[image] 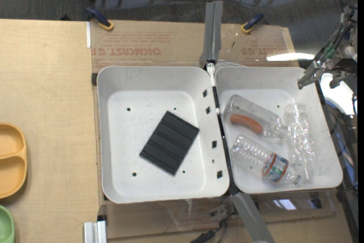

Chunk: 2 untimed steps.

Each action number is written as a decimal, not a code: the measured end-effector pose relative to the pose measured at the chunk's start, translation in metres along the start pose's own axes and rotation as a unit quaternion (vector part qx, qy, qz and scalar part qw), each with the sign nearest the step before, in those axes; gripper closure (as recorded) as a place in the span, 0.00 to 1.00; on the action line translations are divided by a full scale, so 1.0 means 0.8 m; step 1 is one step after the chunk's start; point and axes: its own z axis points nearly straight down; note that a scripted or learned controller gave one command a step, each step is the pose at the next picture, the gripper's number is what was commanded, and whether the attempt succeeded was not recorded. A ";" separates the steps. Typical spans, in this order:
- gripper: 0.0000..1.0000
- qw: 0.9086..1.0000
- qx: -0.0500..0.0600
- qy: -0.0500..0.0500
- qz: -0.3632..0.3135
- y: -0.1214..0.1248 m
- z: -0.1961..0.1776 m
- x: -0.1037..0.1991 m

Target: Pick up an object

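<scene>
A cardboard-covered surface [170, 42] carried two white bins. The gripper [310, 74], fingers unclear, hovered over the right bin's [335, 171] far-right corner; a clear bottle [259, 157] lay diagonally down-left of it.

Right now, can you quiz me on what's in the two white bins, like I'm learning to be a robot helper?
1. True or false: the black ridged pad lies in the left bin.
2. Which bin holds the clear plastic bottle? A) left B) right
3. Fill in: the tool is near the right bin's ____ corner.

Key: 1 true; 2 B; 3 far right.
</scene>
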 end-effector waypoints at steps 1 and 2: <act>0.00 0.998 0.002 0.001 0.055 -0.047 0.164 0.020; 0.00 0.974 0.002 0.000 0.226 -0.038 0.145 0.038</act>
